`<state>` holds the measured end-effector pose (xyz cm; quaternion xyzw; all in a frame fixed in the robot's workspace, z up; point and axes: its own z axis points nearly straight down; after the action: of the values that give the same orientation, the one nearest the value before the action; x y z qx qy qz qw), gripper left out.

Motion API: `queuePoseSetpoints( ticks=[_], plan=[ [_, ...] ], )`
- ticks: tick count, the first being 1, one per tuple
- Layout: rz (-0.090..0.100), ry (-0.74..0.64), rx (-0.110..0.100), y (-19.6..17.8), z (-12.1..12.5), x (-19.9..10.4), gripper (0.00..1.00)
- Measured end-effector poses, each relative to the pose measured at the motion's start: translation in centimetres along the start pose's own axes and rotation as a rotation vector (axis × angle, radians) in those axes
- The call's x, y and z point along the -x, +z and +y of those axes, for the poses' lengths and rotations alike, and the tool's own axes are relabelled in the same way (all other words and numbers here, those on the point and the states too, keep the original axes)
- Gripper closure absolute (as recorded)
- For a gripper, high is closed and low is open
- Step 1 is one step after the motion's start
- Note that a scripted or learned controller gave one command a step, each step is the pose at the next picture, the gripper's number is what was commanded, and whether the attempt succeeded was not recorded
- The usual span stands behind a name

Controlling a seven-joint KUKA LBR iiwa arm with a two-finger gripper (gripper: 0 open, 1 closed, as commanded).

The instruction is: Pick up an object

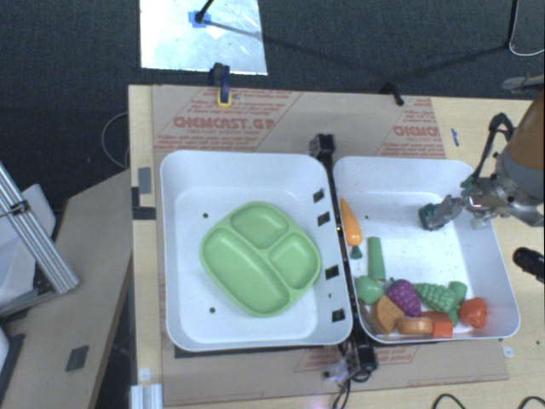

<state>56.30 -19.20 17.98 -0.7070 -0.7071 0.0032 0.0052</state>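
We see a dark carpeted floor (68,49) around the worktop (281,118), whose tan board carries red printed lettering. Beyond the worktop's far edge a shiny silver sheet (202,25) lies on the floor, with a blue clamp (222,82) at the far edge. Past the worktop's left edge stand an aluminium frame (34,237) and a beige surface (77,313). Cables (443,58) cross the floor.

- Two white bins (255,170), side by side
- One green divided plate (260,258), in the left bin
- About nine toy foods (415,303), clustered right of the plate
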Motion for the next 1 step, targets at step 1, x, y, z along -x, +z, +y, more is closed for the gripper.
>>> queuePoseSetpoints(
  ticks=[1],
  plan=[
    [-0.003, -0.003, 0.013, -0.75, 0.32, -0.05, 0.0]
  ],
)
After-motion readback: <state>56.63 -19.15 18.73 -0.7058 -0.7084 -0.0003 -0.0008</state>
